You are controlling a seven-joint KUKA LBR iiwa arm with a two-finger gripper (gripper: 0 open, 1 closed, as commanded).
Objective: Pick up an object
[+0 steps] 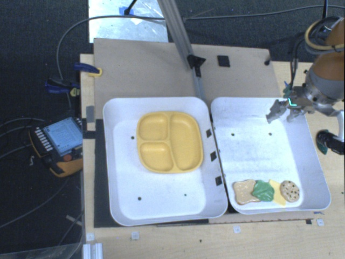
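Along the near edge of the right-hand shallow white bin (pixel 253 144) lies a row of flat toy foods: tan bread slice (pixel 245 191), green leaf (pixel 264 190), yellow cheese (pixel 277 194), round cookie (pixel 290 190). Hovering at that bin's far right corner, the gripper (pixel 281 111) is blurred; whether it is spread, I cannot tell. A yellow divided plastic plate (pixel 170 142) sits in the left bin (pixel 124 198).

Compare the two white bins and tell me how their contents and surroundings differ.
The left bin holds one yellow divided plate near its middle; the right bin holds small toy foods bunched at its near edge. The gripper hangs over the right bin's far edge, while nothing hangs over the left bin. Both bins are shallow, white and rounded at the corners.
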